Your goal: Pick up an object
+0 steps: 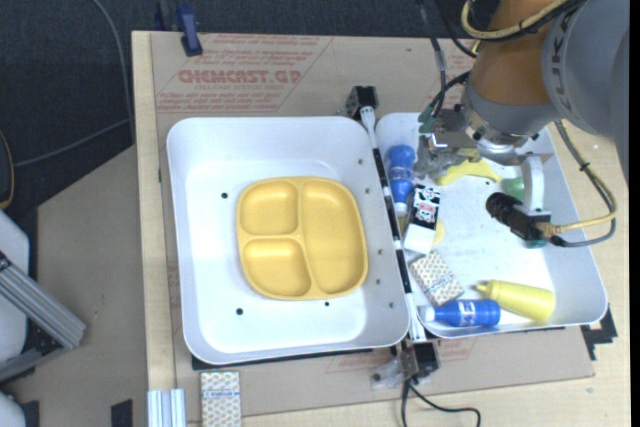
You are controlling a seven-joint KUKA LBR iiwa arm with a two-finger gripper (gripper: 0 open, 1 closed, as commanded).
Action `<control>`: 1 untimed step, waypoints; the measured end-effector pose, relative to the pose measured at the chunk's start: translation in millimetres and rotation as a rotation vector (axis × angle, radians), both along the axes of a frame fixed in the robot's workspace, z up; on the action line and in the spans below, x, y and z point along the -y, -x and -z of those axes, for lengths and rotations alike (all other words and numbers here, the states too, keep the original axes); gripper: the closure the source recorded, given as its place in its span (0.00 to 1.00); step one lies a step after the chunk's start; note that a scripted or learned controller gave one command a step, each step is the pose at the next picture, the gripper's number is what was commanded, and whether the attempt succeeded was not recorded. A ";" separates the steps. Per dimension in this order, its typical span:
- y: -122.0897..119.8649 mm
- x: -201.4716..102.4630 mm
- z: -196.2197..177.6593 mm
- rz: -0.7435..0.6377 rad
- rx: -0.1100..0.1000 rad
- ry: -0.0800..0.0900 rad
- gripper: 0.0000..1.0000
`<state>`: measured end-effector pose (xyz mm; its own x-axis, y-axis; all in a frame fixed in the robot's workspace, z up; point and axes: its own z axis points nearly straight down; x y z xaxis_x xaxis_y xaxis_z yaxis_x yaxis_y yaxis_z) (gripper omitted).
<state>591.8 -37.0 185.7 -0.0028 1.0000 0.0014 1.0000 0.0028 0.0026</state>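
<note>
Tool (447,153) of the grey arm is low in the right bin (580,290), at its far part, and the wrist covers it from above, so I cannot tell whether it grips something or not. Just beside the tool lies a yellow banana-like thing (468,174), partly hidden under the wrist. On the side toward the other bin there is a blue bottle (400,162), and a little nearer to the camera a black and white card (427,205). Further from the tool, toward the near rim, lie a patterned packet (436,276), a yellow bottle (518,295) and a blue tube (463,313). Well apart, in the left bin (195,215), rests a yellow divided plate (300,237).

The task names no certain object, so any of these may serve. In my judgement the danger is the crowding: things close to the tool sit against the bin wall and against each other, so a closing may catch an edge only, or push the thing away, and the lift comes up with nothing.
</note>
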 end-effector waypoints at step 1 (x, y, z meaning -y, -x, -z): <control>0.9 1.4 1.1 0.002 -0.003 0.001 0.00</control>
